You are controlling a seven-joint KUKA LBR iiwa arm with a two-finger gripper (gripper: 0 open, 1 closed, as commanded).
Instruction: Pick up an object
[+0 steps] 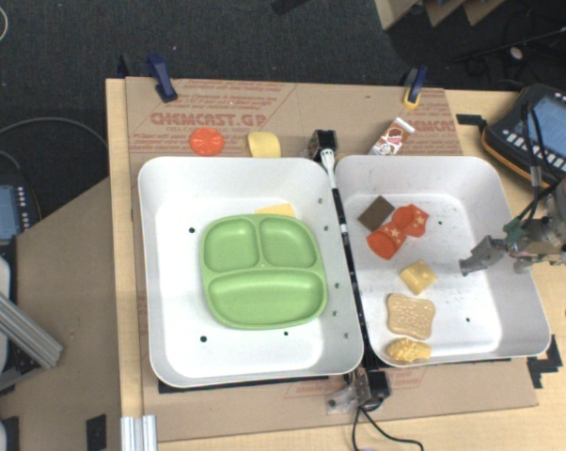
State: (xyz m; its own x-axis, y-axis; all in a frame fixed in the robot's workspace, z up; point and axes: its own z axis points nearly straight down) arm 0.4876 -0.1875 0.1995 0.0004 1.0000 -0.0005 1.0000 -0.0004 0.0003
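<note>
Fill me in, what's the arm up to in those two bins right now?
The gripper sits low over the right bin, near its right side, with nothing visible between its fingers. The toy food lies to its left: a red piece, a brown block, a yellow cheese-like chunk, a toast slice and a yellow piece. The left bin holds a green divided plate.

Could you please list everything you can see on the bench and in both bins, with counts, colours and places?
White bins: 2, side by side on the bench.
Divided plate: 1, green, left bin.
Yellow piece: 1, behind the plate, partly hidden.
Brown block: 1, right bin.
Red toy: 1, beside the brown block.
Cheese wedge: 1, yellow, right bin middle.
Toast slice: 1, tan, right bin.
Yellow item: 1, right bin's near edge.
Orange disc: 1, on the cardboard.
Yellow block: 1, beside the disc.
Gripper: 1, grey, over the right bin.
</note>
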